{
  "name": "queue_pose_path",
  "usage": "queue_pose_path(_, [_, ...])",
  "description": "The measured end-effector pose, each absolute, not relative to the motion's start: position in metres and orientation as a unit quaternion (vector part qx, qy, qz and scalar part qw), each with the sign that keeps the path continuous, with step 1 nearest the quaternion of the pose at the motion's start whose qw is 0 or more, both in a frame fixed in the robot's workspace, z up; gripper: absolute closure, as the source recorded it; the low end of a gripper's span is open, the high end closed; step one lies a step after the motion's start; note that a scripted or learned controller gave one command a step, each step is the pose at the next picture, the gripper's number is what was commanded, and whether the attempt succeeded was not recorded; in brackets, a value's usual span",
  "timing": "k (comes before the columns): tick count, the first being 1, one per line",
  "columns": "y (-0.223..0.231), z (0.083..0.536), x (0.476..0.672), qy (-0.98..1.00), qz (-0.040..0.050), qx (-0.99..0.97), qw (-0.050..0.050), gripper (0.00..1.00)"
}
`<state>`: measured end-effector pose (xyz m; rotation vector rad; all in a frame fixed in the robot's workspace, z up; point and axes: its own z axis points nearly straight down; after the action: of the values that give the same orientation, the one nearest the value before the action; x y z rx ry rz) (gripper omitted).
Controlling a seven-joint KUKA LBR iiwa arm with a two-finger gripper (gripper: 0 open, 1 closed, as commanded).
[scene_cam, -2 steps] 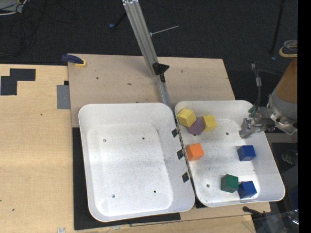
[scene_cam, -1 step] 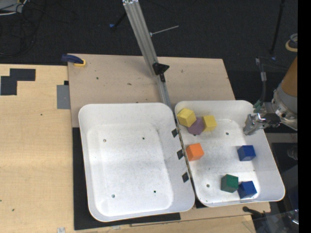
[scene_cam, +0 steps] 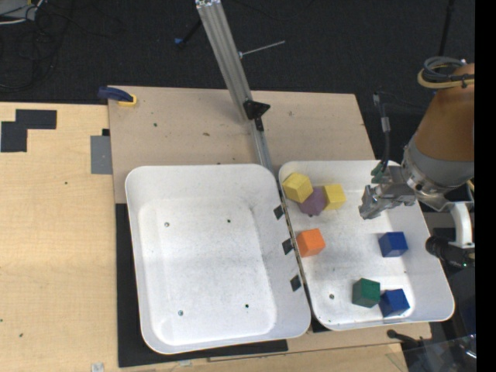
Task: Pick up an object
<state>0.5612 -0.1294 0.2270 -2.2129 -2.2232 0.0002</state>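
Orange marks the wrist band of the arm (scene_cam: 446, 126), which is seen reaching in from the right over the right bin (scene_cam: 349, 173). The gripper (scene_cam: 377, 202) is held above the bin floor, toward its far right part. Nothing is seen between its fingers; how far they are parted cannot be told from this view, since the metal parts blur together.

Seven blocks are seen in the right bin. A yellow cube (scene_cam: 297, 186), a purple block (scene_cam: 314, 201) and a smaller yellow cube (scene_cam: 335, 196) are clustered at the far left, touching or nearly so. An orange cube (scene_cam: 311, 242) lies nearer, close to the left wall. A blue cube (scene_cam: 393, 243) lies just near and to the right of the gripper. A green block (scene_cam: 366, 292) and a second blue cube (scene_cam: 394, 301) sit side by side at the near edge. The left bin (scene_cam: 205, 180) is seen with only dark specks on its floor.

The task is judged to be at an early stage: no object is lifted, and all blocks rest on the bin floor. What is left is the whole pick, namely a choice of block, a descent, a closing and a lift. The first blue cube is judged the closest candidate, and it stands well apart from the others.
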Motion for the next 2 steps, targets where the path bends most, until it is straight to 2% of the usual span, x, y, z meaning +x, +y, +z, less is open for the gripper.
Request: queue_pose_path(2, [-0.032,0.228,0.591,-0.709,-0.0003,-0.705,0.001,1.0])
